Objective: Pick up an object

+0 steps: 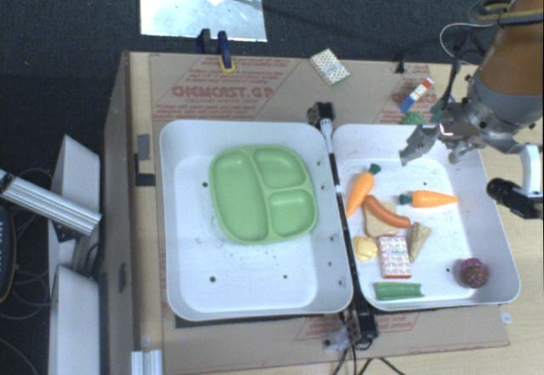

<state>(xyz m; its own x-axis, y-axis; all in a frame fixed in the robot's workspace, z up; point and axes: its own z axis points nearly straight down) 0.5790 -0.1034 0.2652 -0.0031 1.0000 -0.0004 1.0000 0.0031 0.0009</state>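
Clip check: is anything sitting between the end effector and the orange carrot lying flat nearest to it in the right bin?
Nothing visible does. The end effector hangs over the right bin's far end, and only bare white floor lies between it and the carrot. The sausage and second carrot lie farther left.

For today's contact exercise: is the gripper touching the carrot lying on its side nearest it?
Apart. The camera view shows bare white bin floor between the gripper and the carrot.

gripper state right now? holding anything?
Hand: open, fingers spread, nothing between them; it hangs over the far end of the right bin.
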